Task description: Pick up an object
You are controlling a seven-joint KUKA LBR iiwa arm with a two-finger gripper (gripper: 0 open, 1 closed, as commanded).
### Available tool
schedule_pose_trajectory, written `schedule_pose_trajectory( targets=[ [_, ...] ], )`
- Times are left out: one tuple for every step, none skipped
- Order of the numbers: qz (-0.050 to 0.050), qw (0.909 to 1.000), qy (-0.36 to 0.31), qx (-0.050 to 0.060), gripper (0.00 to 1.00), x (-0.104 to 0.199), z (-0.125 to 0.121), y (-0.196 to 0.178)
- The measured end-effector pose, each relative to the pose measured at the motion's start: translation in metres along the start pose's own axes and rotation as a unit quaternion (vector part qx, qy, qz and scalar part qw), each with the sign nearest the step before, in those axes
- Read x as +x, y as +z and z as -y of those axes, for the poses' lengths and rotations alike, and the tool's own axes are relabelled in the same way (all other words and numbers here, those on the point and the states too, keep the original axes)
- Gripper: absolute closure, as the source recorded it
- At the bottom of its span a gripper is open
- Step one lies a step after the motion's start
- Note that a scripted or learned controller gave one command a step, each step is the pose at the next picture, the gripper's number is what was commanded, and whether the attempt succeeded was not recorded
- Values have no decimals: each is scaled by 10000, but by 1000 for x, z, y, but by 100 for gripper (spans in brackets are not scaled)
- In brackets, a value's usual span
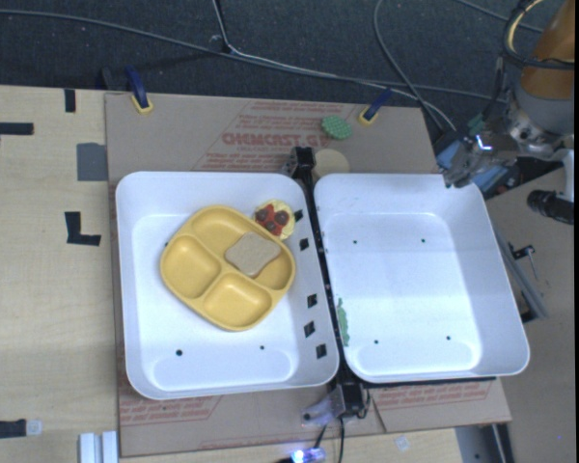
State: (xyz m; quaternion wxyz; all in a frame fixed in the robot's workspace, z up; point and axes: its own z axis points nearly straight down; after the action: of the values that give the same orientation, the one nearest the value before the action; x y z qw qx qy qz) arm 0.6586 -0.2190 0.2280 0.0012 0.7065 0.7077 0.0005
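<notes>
Gripper [460, 174] hovers at the right bin's [502, 287] far right corner; finger state cannot be told. Yellow divided plate [205, 276] with a bread slice [253, 253] lies in the left bin [140, 287].

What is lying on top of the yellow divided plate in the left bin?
A tan, bread-like square lies across the yellow divided plate's dividers near its right side. A small red-and-dark item sits at its upper right rim. Whatever lies under the square is hidden.

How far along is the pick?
Nothing looks picked yet. The yellow divided plastic plate, the tan bread slice on it and the small red-and-yellow item by its rim all lie in the left white bin. The claw sits at the right white bin's far corner, away from them. Left: reach, grasp, lift.
</notes>
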Motion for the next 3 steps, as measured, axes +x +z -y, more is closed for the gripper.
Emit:
schedule_pose_trajectory(
  targets=[
    [-8,10000,-13,17,100,48,9,-6],
    [-8,10000,-16,23,100,99,6,5],
    [-14,10000,-24,26,100,161,16,7]
  ],
)
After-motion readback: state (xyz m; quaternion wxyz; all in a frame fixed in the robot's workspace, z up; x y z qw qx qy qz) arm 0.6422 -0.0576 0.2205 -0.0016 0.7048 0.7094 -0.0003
